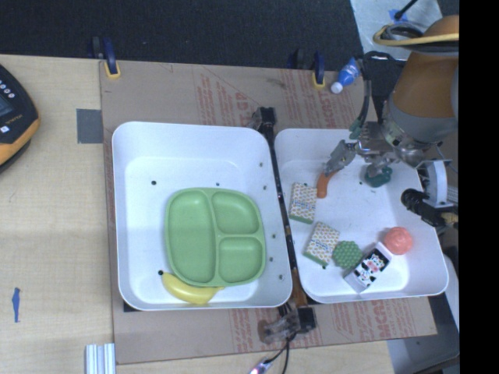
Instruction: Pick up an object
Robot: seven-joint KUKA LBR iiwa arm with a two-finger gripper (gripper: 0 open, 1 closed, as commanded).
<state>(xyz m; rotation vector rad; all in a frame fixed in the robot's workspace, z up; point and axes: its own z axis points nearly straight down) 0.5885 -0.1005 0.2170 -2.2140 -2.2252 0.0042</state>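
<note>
Wooden bench (54,232) under brown cardboard (195,92) (clamped at the far edge), bearing two white bins (129,209) side by side.

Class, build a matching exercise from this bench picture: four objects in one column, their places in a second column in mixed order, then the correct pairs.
Objects
1. green divided plate
2. banana
3. pink ball
4. orange stick

Places
A. right bin, near its right side
B. left bin, front edge, beside the plate
C. middle of the left bin
D. right bin, just under the arm's jaws

Pairs: 1-C, 2-B, 3-A, 4-D
</note>
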